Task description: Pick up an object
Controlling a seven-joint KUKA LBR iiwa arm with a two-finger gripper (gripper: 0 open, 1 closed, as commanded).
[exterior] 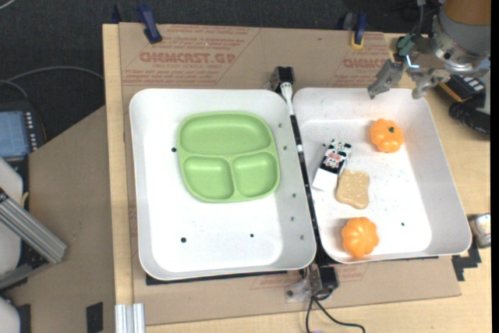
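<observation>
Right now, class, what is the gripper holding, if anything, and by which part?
Nothing. The gripper hangs open above the right bin's far rim, with nothing between its fingers.

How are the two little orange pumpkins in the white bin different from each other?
The far pumpkin sits near the bin's back, close to the gripper; the near pumpkin sits by the front edge. The far pumpkin has bare bin floor around it; the near pumpkin lies just in front of the toast slice. Both are orange, round and ribbed, alike in size, in the right bin.
</observation>
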